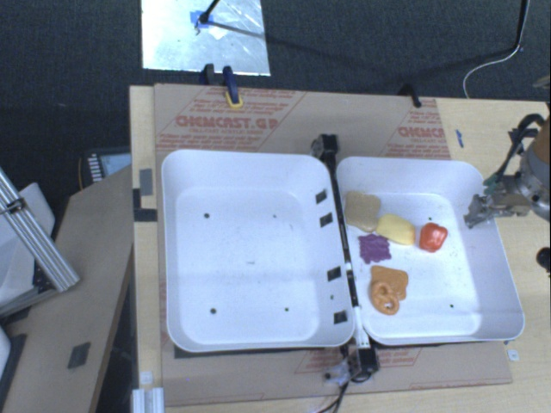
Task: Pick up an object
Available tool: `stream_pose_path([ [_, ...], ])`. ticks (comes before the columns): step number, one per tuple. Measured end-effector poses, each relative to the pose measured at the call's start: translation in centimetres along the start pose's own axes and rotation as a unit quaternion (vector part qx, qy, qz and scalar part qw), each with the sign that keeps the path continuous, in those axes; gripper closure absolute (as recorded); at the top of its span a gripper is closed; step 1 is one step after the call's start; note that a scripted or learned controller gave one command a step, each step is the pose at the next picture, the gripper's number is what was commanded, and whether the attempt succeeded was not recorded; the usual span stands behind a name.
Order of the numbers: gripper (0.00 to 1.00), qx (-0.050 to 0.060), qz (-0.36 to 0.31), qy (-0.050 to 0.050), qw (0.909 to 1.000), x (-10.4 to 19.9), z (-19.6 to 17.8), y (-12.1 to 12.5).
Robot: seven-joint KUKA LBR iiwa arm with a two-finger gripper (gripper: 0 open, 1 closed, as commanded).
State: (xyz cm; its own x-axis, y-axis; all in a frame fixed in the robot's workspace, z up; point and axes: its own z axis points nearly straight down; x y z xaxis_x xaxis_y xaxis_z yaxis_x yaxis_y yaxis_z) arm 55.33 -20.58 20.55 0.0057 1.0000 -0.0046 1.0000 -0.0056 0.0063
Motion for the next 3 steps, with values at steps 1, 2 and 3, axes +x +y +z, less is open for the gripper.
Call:
stream_pose_path([
  [1,1.00,-0.007,-0.007,0.001,1.0000,5.6,-16.4,-4.3],
  [2,1.00,-0.005,-0.008,0.002,1.0000,10.7,-26.8,-6.6],
  [3,1.00,-0.001,-0.009,0.003,1.0000,19.6,-31.6,-6.6],
])
